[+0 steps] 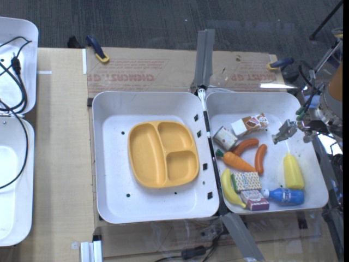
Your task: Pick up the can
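The can, small and silver-grey, lies tilted in the left part of the right bin, close to the divider. My gripper hovers over the bin's right side, above the yellow mustard bottle. It is well to the right of the can and not touching it. Its fingers stand apart with nothing between them.
Around the can lie a brown and white box, two sausages, a carrot, a banana, small boxes and a blue bottle. The left bin holds a yellow divided plate.
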`<state>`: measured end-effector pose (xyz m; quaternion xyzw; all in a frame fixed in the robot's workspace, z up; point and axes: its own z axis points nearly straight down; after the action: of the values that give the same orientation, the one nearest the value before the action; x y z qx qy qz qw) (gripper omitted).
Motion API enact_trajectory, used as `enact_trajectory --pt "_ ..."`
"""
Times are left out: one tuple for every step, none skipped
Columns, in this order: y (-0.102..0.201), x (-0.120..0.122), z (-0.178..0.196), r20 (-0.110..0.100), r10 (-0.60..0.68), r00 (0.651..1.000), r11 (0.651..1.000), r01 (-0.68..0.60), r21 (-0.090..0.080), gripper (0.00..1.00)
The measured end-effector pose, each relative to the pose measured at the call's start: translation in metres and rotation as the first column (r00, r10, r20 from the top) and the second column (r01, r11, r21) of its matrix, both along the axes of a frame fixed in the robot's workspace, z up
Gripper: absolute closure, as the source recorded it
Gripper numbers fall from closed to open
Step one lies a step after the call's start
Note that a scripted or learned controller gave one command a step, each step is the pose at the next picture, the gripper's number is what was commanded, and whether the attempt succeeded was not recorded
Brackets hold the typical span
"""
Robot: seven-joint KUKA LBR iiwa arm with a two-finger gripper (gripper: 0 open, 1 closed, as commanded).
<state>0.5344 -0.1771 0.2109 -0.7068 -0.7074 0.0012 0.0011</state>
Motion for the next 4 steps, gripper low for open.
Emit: enact_trajectory --pt "0.0 0.0 0.008 -0.001 0.001 1.0 1.0 -0.001 0.0 1.0" --pt "0.008 0.05 -0.119 0.004 -0.06 0.998 0.998 0.06 -0.001 1.0" --pt "0.008 0.05 -0.119 0.003 -0.061 0.998 0.998 0.061 -0.001 0.0" --pt "0.044 0.108 -0.121 -0.016 -0.121 0.992 0.993 0.121 -0.004 0.0"
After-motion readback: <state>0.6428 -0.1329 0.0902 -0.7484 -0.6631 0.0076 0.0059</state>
